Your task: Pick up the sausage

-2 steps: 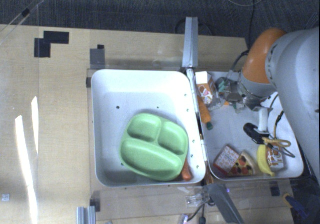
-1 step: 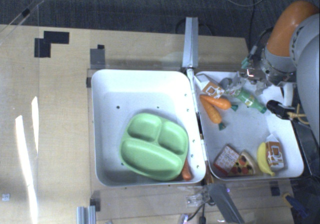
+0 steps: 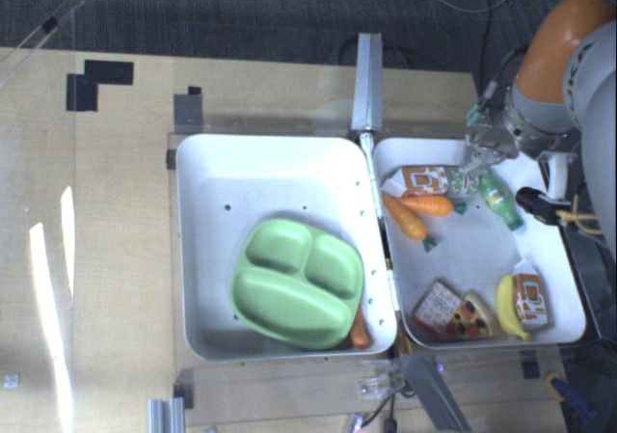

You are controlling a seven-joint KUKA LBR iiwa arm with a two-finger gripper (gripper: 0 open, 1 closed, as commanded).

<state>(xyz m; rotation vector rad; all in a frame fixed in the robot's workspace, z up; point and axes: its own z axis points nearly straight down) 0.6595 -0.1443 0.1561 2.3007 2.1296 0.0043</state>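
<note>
A small reddish-brown sausage (image 3: 359,332) lies in the left bin (image 3: 202,229), wedged between the green divided plate (image 3: 297,282) and the bin's right wall; the plate hides part of it. My gripper (image 3: 479,159) hangs over the far edge of the right bin (image 3: 569,325), above a small carton (image 3: 424,177) and next to a green bottle (image 3: 499,200). It is far from the sausage, up and to the right of it. Nothing shows between the fingers.
The right bin holds two carrots (image 3: 413,212), a pizza slice (image 3: 448,311), a banana (image 3: 508,311) and a second carton (image 3: 530,298). A metal divider post (image 3: 367,84) stands between the bins at the back. The arm's grey body and orange band (image 3: 569,26) fill the upper right.
</note>
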